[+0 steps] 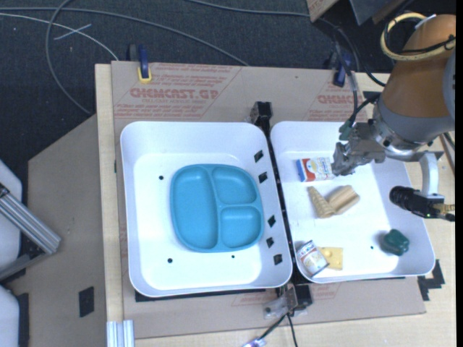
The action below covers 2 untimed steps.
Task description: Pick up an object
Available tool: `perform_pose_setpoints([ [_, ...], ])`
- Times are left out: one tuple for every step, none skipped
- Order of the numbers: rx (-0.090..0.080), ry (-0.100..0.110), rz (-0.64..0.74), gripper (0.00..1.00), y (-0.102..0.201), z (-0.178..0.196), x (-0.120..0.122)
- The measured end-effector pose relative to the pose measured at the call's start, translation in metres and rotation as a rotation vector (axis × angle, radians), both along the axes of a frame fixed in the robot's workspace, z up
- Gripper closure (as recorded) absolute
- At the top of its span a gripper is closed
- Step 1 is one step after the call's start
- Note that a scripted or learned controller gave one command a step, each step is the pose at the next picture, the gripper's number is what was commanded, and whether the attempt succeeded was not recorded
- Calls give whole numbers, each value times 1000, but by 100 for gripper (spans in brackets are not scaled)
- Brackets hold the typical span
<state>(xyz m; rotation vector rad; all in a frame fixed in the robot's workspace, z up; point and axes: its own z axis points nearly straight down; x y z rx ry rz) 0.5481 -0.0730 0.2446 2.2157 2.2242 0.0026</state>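
I saw the metal gripper (pixel 346 157) over a flat printed carton (pixel 312 169); a ridged tan pastry (pixel 333 200) lay just below. Its opening I couldn't tell.

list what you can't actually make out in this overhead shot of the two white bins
- Grey two-finger gripper, camera view: small and dark above the red, white and blue carton; fingers open or shut cannot be told.
- Carton's right end: covered by the gripper.
- Carton print: too small to read.
- Small round white container at the right-hand white bin's front left corner: label too blurred to read.
- Dark green object: too small to identify.
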Motion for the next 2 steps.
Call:
perform_pose_setpoints([
  [1,0,1,100,42,-13,31],
  [2,1,2,100,89,-25,54],
])
